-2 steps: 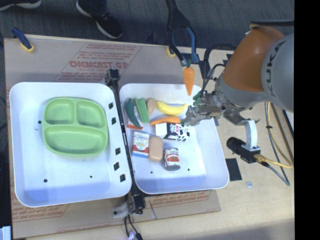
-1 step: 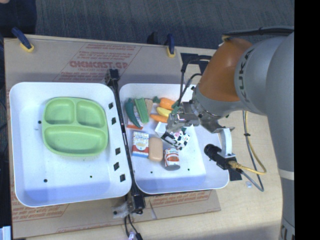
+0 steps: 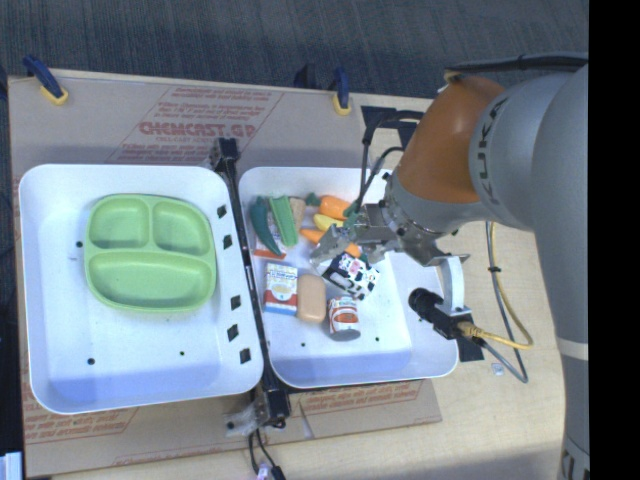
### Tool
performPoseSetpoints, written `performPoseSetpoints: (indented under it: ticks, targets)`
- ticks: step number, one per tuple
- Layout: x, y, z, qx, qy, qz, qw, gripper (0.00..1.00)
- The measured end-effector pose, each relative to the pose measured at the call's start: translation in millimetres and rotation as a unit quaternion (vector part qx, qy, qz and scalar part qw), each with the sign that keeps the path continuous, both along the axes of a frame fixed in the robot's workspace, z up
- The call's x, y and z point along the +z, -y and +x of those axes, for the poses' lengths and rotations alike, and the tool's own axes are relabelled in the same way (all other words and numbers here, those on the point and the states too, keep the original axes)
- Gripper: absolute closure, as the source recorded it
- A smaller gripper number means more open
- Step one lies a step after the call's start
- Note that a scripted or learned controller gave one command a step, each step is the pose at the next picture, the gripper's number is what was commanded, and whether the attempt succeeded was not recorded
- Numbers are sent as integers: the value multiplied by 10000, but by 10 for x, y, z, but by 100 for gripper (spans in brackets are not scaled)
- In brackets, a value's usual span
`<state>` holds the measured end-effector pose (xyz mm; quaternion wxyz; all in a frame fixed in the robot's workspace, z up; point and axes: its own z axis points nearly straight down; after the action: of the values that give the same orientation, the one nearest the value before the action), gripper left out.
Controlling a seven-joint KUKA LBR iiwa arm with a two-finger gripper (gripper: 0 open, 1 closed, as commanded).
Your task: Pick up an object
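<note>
Claw low over the right bin's clutter.
I see the claw above a black-and-white spotted object near the middle of the right bin; I cannot tell how it's set. The green plate sits in the left bin.

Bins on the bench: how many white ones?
2, side by side: the left bin holds a green divided plate; the right bin holds the small items, with the gripper above them.
</note>
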<state>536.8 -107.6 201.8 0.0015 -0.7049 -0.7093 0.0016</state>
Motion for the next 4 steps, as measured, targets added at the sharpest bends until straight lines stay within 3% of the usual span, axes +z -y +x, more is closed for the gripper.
performPoseSetpoints:
  ticks: [1, 2, 3, 4]
  targets:
    - [-916, -118, 205, 5, 101, -36, 9999, 0]
    - [-808, -110, 209, 9, 98, -42, 9999, 100]
    - [1522, 75, -143, 5, 74, -20, 10000, 100]
    - [1516, 71, -146, 4, 67, -13, 10000, 0]
